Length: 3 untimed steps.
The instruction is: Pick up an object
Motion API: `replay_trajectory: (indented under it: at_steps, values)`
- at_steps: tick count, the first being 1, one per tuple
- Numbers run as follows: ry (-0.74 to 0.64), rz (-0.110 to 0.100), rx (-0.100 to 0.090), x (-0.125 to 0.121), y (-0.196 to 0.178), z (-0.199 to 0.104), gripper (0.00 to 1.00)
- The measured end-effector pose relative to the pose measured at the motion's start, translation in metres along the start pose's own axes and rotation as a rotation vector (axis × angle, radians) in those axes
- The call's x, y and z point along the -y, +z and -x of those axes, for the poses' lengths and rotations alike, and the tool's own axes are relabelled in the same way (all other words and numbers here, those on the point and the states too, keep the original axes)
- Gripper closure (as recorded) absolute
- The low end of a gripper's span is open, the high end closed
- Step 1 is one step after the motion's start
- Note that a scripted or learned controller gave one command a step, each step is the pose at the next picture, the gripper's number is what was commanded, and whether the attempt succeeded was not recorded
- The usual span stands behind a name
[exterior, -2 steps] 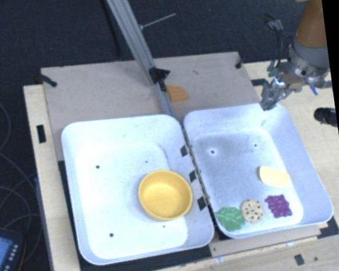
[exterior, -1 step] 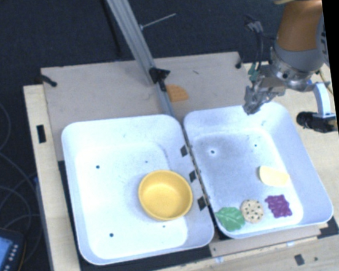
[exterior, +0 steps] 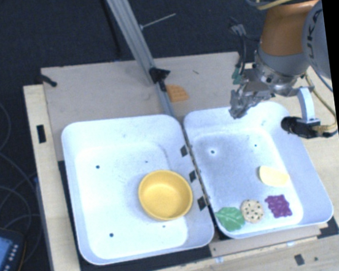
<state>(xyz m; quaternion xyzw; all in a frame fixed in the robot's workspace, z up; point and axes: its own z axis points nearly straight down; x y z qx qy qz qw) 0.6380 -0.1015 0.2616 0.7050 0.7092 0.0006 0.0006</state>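
My gripper (exterior: pixel 238 109) hangs above the far rim of the right bin (exterior: pixel 233 148), pointing down, with nothing visible between its fingers. Along the near side of that bin lie a pale yellow piece (exterior: pixel 274 175), a purple grape cluster (exterior: pixel 279 205), a round cookie (exterior: pixel 251 211) and a green leaf (exterior: pixel 230 218). All of these are well apart from the gripper, toward the near edge. A yellow bowl (exterior: pixel 165 194) sits upright in the left bin (exterior: pixel 100 172), near its right wall.
A slanted metal rail (exterior: pixel 135 37) runs from the top down to the gap between the bins. A small orange piece (exterior: pixel 177 93) lies on the bench behind the bins. A black fitting (exterior: pixel 298 126) with cable sits at the right bin's right rim.
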Motion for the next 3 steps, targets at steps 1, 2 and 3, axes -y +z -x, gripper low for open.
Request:
replay_trajectory:
  at_steps: [1, 2, 3]
  values:
    - [-0.001, -0.001, -0.001, 0.001, -0.002, -0.047, 1.00]
    - [-0.002, -0.002, -0.002, 0.005, -0.002, -0.104, 1.00]
    - [-0.001, -0.003, 0.000, 0.019, 0.015, -0.157, 1.00]
